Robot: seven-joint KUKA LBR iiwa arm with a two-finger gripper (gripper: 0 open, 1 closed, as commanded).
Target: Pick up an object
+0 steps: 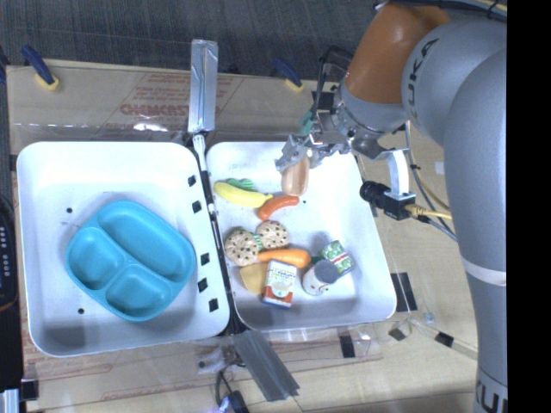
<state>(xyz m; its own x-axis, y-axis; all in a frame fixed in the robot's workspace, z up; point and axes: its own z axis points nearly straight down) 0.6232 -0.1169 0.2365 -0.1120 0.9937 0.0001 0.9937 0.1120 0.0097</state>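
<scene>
Camera view, from my remote station. Gripper (297, 155) sits over the upper part of the right bin (370, 231), jaws closed on a tan sausage-shaped piece (295, 177) that hangs upright between them, its lower end just above or touching the orange-red sausage (277, 205); I can't tell which.

Arm (456, 101): smooth grey shell, glossy orange band (387, 46) above the wrist, loose cables trailing on the right.

Right bin, shallow white plastic with rounded corners, holds toy food:
- one yellow banana (239, 195), smooth and curved, with a green bit at its upper end
- one orange-red sausage, lying slantwise
- two round speckled cookies (256, 241), touching each other
- one orange carrot (286, 256), tapered
- one small carton (279, 283), white and red print, boxy
- one pale yellow wedge (252, 276) beside the carton, partly hidden
- one small can (319, 276) on its side
- one green and white packet (337, 257) touching the can

Left bin (43, 231), same white plastic: one blue tray (129, 259), smooth, three compartments, set at a slant.

Bins touch along the middle. Worktop (103, 101) is brown cardboard with red print; two blue clamps (39, 65) at the far edge.
</scene>
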